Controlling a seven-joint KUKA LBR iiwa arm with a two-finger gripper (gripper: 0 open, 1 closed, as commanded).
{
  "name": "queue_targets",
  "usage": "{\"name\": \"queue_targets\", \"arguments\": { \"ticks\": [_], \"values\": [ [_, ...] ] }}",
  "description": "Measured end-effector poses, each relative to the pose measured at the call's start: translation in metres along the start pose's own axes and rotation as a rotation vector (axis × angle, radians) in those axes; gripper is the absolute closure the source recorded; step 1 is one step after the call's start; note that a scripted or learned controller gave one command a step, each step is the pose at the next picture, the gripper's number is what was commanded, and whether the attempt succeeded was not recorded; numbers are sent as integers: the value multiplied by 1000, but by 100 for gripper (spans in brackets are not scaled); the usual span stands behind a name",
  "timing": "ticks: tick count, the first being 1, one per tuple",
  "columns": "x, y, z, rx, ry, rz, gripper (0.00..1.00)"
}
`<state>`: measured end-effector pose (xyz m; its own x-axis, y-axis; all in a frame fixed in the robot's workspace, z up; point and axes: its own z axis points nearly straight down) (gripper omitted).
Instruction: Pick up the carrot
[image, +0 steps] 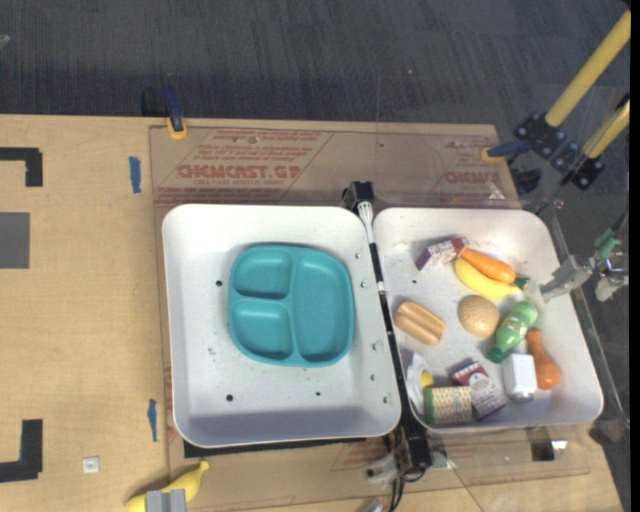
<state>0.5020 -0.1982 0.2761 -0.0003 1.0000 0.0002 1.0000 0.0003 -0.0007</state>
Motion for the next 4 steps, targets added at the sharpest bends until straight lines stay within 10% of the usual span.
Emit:
{"name": "queue_targets", "arguments": {
  "ticks": [1, 2, 4],
  "values": [
    [-13, -15, 178, -4, 20, 147, 0],
    [8, -20, 187, -8, -6, -226, 0],
    [29, -17, 187, -17, -2, -77, 0]
  ]
}}
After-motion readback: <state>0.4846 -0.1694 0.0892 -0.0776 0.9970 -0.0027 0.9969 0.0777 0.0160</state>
